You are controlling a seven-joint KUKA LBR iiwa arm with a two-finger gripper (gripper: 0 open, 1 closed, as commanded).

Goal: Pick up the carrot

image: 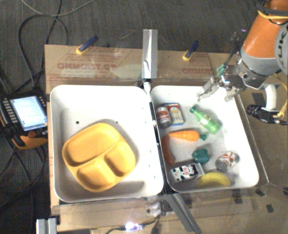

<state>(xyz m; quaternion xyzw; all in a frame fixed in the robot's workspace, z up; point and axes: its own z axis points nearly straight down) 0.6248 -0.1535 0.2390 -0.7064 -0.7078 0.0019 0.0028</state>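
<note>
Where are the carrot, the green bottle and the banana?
carrot (184, 136), camera view, middle of its orange body.
green bottle (206, 120), camera view, middle of the bottle.
banana (214, 180), camera view, middle of its curve.

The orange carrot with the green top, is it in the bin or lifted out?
In the bin. The orange carrot lies flat on the right white bin's floor, among other items.

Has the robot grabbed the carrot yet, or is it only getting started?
Only getting started. Nothing looks done yet: the carrot lies in the middle of the right bin, between the green bottle and the teal toy. In hand: the claw hangs open over the bin's top edge, holding nothing. Left to do: reach over the carrot, come down, close on it and lift.
</note>
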